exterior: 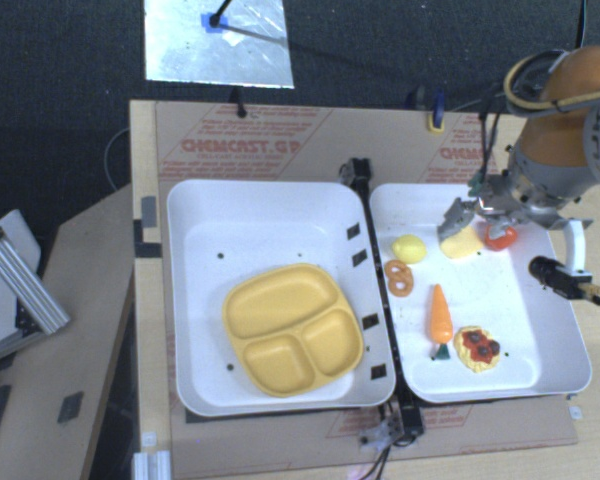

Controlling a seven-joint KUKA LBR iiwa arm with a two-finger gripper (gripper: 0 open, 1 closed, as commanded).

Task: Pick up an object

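I am hovering my end effector over the pale yellow block just beneath it, lining up a grasp; I cannot tell its opening.

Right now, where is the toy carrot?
The toy carrot lies in the right bin, near its middle, between the pretzel to its upper left and the small pizza to its lower right.

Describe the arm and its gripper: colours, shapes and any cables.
The arm is grey with a rounded orange band above the wrist, and a yellowish cable loops beside that band. Thin dark cables run down toward the wrist. The gripper is grey metal with two fingers. A white bracket with a black cylindrical part sticks out below the wrist.
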